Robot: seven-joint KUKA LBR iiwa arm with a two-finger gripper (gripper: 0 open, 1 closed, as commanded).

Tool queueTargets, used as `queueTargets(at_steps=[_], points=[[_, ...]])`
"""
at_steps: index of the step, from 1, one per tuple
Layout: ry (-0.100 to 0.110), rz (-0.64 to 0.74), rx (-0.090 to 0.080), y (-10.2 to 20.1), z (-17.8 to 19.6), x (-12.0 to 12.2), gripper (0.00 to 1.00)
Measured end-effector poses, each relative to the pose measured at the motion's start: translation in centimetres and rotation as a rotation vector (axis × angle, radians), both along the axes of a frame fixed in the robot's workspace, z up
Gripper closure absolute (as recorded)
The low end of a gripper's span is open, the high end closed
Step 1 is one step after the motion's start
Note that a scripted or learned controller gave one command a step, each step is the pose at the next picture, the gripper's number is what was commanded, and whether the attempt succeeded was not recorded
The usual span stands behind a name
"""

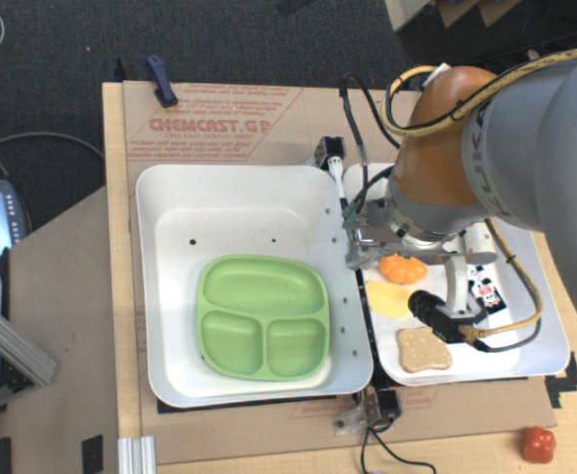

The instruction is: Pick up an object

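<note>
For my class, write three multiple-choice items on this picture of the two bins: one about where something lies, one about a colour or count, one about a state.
1. Where does the green tray lie?
A. In the left bin
B. In the right bin
C. On the floor

2. What colour is the small object just below the arm's wrist?
A. Blue
B. Orange
C. Purple

3. How do the tray's compartments look?
A. Full of food
B. Covered by a lid
C. Bare, with nothing in them

Answers:
1. A, since the tray sits within the left bin's white walls.
2. B, since the object is plainly orange, beside a pale yellow piece.
3. C, since all three compartments show only plain green surface.
</note>
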State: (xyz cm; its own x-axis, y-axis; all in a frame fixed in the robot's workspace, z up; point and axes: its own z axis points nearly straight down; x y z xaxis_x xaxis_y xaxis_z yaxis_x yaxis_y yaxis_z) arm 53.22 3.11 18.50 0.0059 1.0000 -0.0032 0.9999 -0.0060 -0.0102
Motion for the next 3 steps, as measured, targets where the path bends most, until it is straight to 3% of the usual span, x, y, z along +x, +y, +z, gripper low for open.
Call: queueTargets(at_steps=[1,2,3], points=[[-0.010,0.015,0.007,7.7,5.1,-5.5,1.00],[-0.030,0.013,0.012,12.7,22.3,-3.5,1.00],[0.005,0.002,-0.002,9.5,8.5,-5.6,1.00]])
